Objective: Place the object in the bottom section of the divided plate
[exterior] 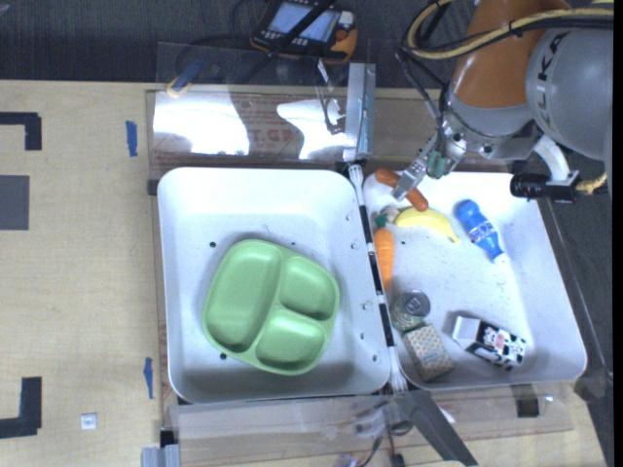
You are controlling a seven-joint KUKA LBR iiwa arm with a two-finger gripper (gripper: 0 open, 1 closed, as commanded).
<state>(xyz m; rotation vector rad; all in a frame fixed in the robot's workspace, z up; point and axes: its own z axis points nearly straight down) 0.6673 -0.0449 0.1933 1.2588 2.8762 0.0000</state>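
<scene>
The green divided plate (273,305) lies in the left white bin (185,222), with nothing in its three sections. My gripper (409,185) is down in the far left corner of the right bin (545,261), directly over a small orange-red item (418,200) whose ends show on either side of it. Just in front of the gripper are a yellow banana (430,222) and an orange carrot (384,253) along the bin's left wall. The gripper's tip is small and partly lost against the items beneath it.
The right bin also holds a blue bottle (481,228), a round can (413,305), a patterned block (428,350) and a black-and-white box (490,341). A metal divider (358,115) stands behind the bins. A handheld controller (302,24) sits at the back.
</scene>
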